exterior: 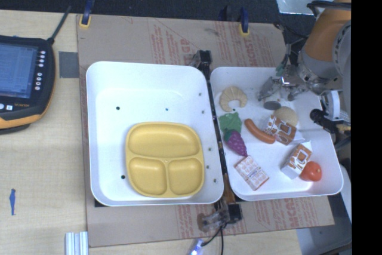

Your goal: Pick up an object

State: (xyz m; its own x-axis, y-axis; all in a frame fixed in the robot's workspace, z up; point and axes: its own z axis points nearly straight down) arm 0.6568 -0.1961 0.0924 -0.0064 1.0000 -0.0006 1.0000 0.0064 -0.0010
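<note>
A: Where is the gripper [276,86]?

B: Over the far part of the right bin [334,188], fingers spread wide, nothing between them.

A: And the things to pick?

B: All lie in that bin: a croissant [232,97] far left, a sausage [259,131] mid-bin, grapes [237,143] beside a green leaf [230,123], a tomato [310,171] touching a small carton [296,160].

A: The left bin [107,92]?

B: It holds a yellow tray [165,159].
</note>
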